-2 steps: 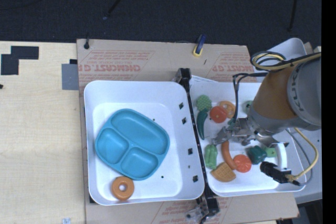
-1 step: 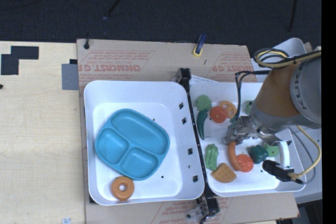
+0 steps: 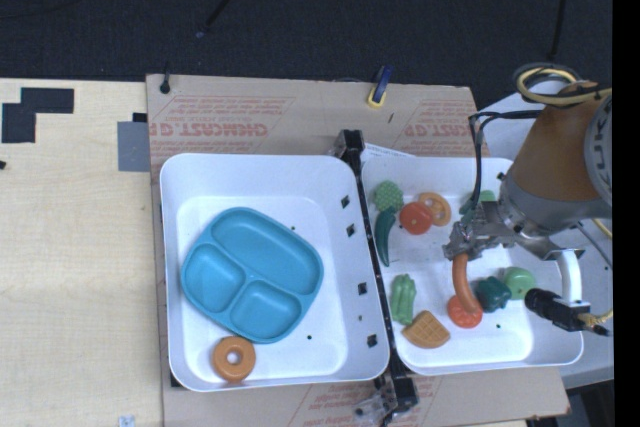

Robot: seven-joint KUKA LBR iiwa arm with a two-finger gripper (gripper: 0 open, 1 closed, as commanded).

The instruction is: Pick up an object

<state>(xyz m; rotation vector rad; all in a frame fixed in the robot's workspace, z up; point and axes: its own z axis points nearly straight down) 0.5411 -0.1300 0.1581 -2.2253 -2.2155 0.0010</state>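
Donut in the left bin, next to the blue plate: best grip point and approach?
Take the donut from straight above, pinching one side of the ring with one finger in the hole and one outside. It lies flat with its hole up; the blue plate and the bin wall crowd its sides.

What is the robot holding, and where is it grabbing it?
It cannot be told: the gripper sits right over the top end of the curved orange toy sausage, hiding any hold.
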